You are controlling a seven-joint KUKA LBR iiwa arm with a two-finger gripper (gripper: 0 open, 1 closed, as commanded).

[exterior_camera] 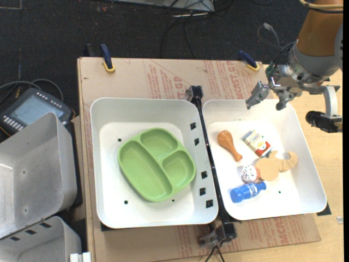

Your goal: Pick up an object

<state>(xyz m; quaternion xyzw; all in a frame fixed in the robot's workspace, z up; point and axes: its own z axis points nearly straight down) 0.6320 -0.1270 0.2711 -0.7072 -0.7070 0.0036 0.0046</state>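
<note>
Left bin (103, 146): white, shallow, holding one green divided plate (157, 164) with three compartments, lying flat and turned at a slant near the bin's middle.

Right bin (305, 162): white, shallow, set just beside the left bin along a black divider. Contents, left to right: a brown toy drumstick (229, 144), lying slantwise; a white dotted ball (249, 173), touching a tan flat piece (272, 167); a blue bottle (247, 191) on its side, just below the ball; a small red and white carton (257, 143), near the drumstick and above the tan piece.

Gripper (268, 97): hangs over the far edge of the right bin, above and apart from all contents. Fingers spread wide, nothing between them. Orange band of the arm (322, 26) sits above, at upper right.
</note>
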